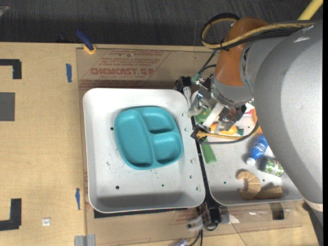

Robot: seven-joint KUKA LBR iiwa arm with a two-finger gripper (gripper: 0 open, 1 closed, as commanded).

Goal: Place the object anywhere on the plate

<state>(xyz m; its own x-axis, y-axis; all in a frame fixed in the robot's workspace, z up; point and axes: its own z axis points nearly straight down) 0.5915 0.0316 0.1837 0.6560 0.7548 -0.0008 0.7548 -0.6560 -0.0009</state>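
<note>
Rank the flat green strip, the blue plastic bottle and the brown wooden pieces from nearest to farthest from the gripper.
1. Flat green strip, just below the gripper in the camera view.
2. Blue plastic bottle, to its lower right.
3. Brown wooden pieces, lowest of the three, also to the right.

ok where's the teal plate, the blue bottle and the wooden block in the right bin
teal plate (131,137), camera view, on the bare floor of its large compartment
blue bottle (258,149), camera view, on the middle of its body
wooden block (264,191), camera view, on its top face
</note>
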